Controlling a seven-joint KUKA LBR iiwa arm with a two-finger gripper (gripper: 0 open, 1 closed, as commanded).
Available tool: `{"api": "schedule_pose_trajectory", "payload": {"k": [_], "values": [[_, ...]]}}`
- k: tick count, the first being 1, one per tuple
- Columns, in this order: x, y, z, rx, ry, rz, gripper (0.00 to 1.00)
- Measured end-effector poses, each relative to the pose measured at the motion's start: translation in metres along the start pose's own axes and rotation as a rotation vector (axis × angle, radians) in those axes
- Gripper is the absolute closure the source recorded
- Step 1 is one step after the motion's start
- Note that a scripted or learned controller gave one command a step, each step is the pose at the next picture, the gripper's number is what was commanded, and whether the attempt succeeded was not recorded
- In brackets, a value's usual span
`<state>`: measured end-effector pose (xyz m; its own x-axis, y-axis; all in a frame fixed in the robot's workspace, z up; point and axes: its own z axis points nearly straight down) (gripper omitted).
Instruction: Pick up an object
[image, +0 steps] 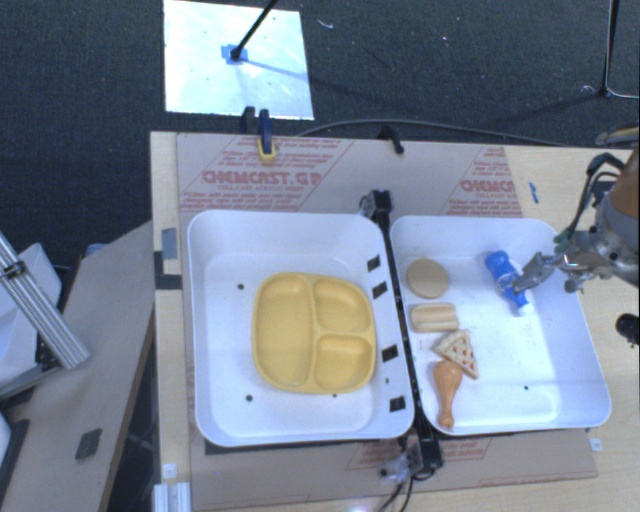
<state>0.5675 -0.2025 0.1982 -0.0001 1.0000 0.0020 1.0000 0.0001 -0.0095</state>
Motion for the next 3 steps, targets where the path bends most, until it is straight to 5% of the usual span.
{"api": "schedule_pose_trajectory", "payload": {"k": [1,3], "values": [[0.0,0.003,-0.006,-0.011,-0.003,-0.003,0.0],[0.002,0.018,0.091,-0.008,-0.002,-0.003,0.0]]}}
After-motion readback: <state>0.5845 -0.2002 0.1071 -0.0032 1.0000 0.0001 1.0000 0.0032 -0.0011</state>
